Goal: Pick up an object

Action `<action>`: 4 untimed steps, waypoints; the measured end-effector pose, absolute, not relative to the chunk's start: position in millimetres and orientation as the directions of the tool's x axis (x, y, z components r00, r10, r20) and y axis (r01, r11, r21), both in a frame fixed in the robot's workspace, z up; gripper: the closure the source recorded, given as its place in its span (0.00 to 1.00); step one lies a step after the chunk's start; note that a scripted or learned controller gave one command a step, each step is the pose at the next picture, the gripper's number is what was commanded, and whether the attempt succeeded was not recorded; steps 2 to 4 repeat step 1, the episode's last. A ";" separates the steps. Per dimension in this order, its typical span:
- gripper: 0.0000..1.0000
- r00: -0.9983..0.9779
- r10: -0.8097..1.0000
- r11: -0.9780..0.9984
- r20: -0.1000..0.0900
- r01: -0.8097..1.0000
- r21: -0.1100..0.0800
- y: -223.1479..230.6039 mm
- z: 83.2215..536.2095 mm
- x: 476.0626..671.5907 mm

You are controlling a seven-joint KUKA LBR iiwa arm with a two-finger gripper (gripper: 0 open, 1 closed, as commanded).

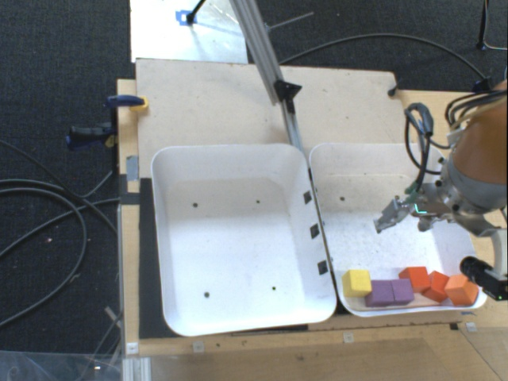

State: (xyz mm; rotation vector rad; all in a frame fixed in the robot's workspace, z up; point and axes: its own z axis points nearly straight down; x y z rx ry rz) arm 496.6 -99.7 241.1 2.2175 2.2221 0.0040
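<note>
Five blocks lie in a row along the bottom rim of the right bin (349, 161), in the lower right of the frame: a yellow block (357, 282) at the left end, a purple block (389, 292) touching it, then a red block (414, 276), a second red block (436, 286) and an orange block (461, 289) near the bin's bottom right corner. All sit tight against the near wall, packed side by side with no gaps between them. The room above them, toward the middle of the bin, is bare white floor.

The gripper (390, 215) hangs over that bare floor, above and apart from the row, roughly over the purple block's column. It grips nothing; how wide its fingers stand cannot be told. The arm (476, 165) enters from the right edge.

The left bin (230, 161) fills the frame's centre, sharing a rim with the right one. A slanted metal pole (258, 38) crosses from the top.
</note>
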 end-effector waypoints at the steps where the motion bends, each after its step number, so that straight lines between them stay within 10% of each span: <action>1: 0.00 -0.017 1.000 0.017 0.001 1.000 0.014 -51.4 332.4 487.0; 4: 0.00 -0.017 1.000 0.017 0.001 1.000 0.014 -51.4 332.4 487.0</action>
